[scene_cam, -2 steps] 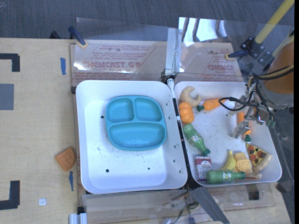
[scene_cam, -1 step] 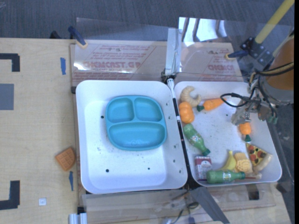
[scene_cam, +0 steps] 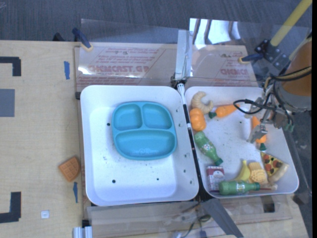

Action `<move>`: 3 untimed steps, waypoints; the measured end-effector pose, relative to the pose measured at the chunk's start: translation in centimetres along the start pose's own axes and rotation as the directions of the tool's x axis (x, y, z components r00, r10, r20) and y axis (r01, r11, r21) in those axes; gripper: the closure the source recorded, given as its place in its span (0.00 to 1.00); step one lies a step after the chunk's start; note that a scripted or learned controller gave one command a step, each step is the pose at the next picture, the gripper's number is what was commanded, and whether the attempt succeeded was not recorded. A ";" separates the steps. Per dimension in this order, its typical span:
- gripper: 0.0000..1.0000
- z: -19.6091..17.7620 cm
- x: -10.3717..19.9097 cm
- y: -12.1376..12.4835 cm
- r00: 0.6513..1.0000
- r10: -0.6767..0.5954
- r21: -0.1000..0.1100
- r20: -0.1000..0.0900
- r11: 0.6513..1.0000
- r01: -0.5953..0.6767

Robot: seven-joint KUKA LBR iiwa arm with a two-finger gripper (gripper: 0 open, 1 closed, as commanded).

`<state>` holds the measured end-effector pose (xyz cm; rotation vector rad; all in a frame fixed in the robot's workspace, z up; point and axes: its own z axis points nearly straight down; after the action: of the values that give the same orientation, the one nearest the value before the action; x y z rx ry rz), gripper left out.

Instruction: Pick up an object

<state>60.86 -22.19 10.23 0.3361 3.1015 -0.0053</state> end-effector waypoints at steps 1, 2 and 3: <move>0.00 1.4 0.8 -0.3 0.993 0.113 0.000 -0.015 0.994 -0.113; 1.00 -0.1 0.4 -0.3 0.994 0.112 0.000 0.002 0.994 -0.112; 1.00 1.0 10.7 -1.3 1.000 0.015 0.000 -0.013 1.000 -0.015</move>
<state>50.20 -21.16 8.98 0.3608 3.1114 -0.0024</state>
